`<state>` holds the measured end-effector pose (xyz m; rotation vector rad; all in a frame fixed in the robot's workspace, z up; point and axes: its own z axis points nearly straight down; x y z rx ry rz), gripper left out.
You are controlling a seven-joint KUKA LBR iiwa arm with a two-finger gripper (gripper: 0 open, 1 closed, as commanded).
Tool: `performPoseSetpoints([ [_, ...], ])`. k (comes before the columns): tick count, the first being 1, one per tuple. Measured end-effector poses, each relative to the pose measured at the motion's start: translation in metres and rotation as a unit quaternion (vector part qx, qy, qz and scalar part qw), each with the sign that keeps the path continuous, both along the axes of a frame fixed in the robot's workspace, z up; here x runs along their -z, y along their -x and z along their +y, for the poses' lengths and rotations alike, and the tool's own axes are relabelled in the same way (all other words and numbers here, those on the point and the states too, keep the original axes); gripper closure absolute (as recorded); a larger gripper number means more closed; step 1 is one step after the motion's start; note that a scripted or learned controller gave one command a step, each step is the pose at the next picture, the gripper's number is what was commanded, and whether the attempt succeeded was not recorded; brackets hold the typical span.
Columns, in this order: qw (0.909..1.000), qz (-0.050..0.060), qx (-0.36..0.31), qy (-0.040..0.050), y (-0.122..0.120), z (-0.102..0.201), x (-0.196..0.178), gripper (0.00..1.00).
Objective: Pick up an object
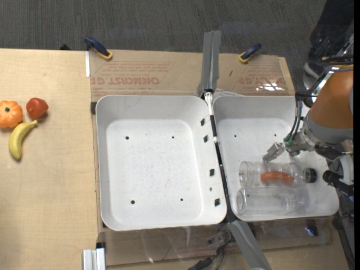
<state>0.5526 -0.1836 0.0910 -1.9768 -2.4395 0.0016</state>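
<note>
A clear plastic bottle (264,174) with an orange patch inside and a dark cap lies on its side in the right bin (247,122). A second clear container (271,201) lies just in front of it, near the bin's front wall. My gripper (279,150) hangs low over the right bin, just above and behind the first bottle. The grey arm with its orange band (336,103) comes in from the right. Nothing visible is lifted off the bin floor.
The left bin (112,151) adjoins the right one along a central divider (212,134). Toy fruit sits on the wooden bench at far left: an orange (9,115), a red apple (36,108) and a banana (19,139). Two clamps (98,48) (249,51) hold the cardboard behind.
</note>
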Motion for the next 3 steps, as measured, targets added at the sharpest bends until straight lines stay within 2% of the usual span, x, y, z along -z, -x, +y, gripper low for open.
performPoseSetpoints([
  [1, 1.0000, -0.001, 0.002, 0.0002, -0.001, -0.001, -0.009, 1.00],
  [2, 1.0000, -0.001, 0.001, 0.0002, 0.000, -0.001, -0.009, 0.00],
  [3, 0.9990, -0.026, -0.035, 0.0073, 0.043, -0.007, -0.013, 0.00],
])
